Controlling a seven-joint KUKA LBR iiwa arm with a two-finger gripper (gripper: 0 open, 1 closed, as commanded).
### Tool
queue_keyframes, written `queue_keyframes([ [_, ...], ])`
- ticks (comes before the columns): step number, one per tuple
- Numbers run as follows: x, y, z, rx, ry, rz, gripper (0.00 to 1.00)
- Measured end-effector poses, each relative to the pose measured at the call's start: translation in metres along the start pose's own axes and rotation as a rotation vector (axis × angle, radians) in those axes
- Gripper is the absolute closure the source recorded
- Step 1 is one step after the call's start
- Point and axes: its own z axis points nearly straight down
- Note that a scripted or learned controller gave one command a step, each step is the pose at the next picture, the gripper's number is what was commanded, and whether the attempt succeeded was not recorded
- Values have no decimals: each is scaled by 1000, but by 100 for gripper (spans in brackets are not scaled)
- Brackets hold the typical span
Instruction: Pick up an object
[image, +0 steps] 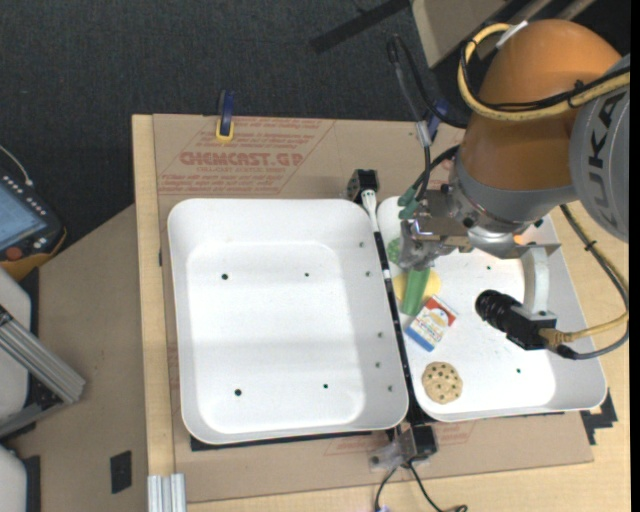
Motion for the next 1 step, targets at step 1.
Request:
queue_keyframes([
  [1, -70, -40, -20, 9, -4, 17, 100],
])
